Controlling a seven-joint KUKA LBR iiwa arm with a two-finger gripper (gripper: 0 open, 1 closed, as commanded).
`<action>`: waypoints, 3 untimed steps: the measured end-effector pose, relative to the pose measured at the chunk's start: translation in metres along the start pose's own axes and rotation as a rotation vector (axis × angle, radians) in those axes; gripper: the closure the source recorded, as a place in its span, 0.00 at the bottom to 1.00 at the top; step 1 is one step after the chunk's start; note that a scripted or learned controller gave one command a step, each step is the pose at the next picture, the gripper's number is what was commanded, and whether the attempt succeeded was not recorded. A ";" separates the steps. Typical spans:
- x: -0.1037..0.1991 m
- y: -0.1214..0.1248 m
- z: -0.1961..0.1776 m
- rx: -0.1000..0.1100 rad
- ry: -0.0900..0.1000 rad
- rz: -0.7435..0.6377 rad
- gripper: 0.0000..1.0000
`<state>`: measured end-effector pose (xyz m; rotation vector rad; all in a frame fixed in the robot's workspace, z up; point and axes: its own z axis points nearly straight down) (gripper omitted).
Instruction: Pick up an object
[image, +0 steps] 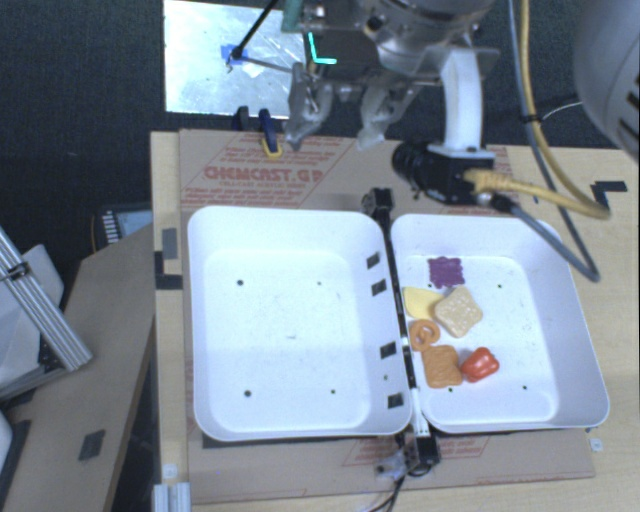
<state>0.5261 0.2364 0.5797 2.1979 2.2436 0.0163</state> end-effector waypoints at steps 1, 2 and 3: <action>0.001 0.000 -0.011 -0.003 0.002 -0.003 1.00; 0.001 0.000 -0.011 -0.002 0.001 -0.004 0.00; 0.001 0.000 -0.023 -0.004 0.003 -0.006 1.00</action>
